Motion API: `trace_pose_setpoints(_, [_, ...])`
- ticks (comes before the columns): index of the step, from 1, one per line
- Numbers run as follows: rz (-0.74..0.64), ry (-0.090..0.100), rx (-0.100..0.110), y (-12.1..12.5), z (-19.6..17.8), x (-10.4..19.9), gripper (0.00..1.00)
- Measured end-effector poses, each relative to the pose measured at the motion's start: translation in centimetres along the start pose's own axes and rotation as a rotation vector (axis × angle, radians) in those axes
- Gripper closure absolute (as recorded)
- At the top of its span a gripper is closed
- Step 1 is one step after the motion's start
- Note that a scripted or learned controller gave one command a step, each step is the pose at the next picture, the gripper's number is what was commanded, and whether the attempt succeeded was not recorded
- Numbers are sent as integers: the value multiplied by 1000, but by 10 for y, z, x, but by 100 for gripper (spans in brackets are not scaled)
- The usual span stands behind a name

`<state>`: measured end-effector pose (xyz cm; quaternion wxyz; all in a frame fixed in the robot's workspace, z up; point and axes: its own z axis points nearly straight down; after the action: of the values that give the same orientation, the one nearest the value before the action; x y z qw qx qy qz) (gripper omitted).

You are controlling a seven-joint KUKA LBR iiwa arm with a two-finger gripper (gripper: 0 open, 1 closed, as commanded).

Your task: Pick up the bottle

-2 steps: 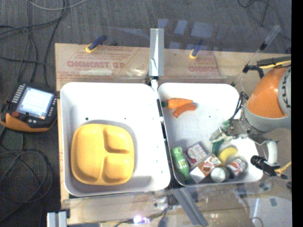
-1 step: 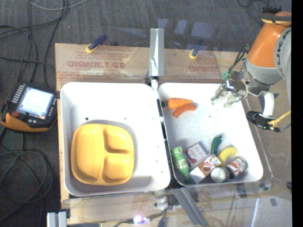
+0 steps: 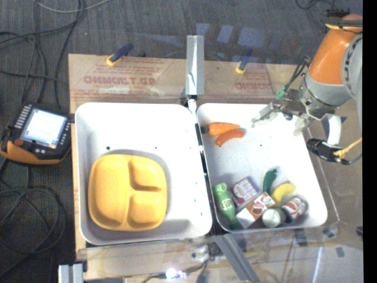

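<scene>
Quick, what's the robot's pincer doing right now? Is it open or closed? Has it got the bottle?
Pincer: open, holding nothing, above the top right part of the right bin. The green bottle lies at the bin's lower left.

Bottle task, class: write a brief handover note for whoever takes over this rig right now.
End effector: above the right bin's far right corner, fingers spread open, holding nothing.
Bottle: green, lying at the right bin's near left, beside the small cartons.
Done: nothing grasped yet.
Left: move across to the bottle, descend, close, lift.
Left bin: holds the yellow tray.
</scene>
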<state>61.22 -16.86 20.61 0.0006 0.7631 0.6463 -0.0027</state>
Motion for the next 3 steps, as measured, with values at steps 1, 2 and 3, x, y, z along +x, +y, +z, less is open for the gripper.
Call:
trace_pose_setpoints(1, [-24,7,5,-24,105,-32,0])
trace_pose_setpoints(2, [-5,19,-13,-31,112,-36,0])
trace_pose_setpoints(3, [61,21,-24,-51,112,-38,0])
